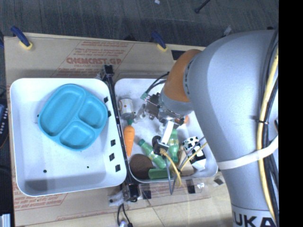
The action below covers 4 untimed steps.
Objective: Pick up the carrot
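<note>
I see an orange carrot with a green tip, a light blue divided plate, both bins white. Arm grey, orange band above the wrist. Green bottles in the pile, a brown lump, a black-and-white spotted toy. Blue clamps on tan cardboard with red print.

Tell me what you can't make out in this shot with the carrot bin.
- Gripper fingers: the arm's wrist covers them in the camera view, so open or shut is unclear.
- Right bin: its right side sits under the arm.
- Clutter right of the carrot: overlapping pieces, too small to name.
- Arm: cut off at the bottom edge.
</note>
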Available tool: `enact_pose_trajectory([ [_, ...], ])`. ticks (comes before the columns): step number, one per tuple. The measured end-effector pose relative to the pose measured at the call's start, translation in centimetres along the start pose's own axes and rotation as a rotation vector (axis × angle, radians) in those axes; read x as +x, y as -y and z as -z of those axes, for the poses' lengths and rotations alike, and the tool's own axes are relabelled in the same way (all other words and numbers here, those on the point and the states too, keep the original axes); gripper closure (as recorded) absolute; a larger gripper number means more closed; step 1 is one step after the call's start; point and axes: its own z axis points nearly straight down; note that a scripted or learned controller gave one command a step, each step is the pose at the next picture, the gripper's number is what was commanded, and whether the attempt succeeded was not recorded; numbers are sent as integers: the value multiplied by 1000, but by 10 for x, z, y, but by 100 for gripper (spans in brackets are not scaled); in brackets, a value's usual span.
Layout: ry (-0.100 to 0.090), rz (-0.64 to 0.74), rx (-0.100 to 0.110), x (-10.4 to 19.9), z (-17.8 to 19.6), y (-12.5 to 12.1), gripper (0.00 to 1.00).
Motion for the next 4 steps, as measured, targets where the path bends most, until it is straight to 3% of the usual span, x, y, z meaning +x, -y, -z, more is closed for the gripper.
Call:
enact_pose_trajectory([
  [1, -2, 9, 8, 1, 9, 1, 100],
  [2, -1, 10, 8, 1, 9, 1, 0],
  [3, 1, 9, 5, -8, -1, 21, 0],
  [4, -3, -578, 4, 1, 0, -2, 0],
])
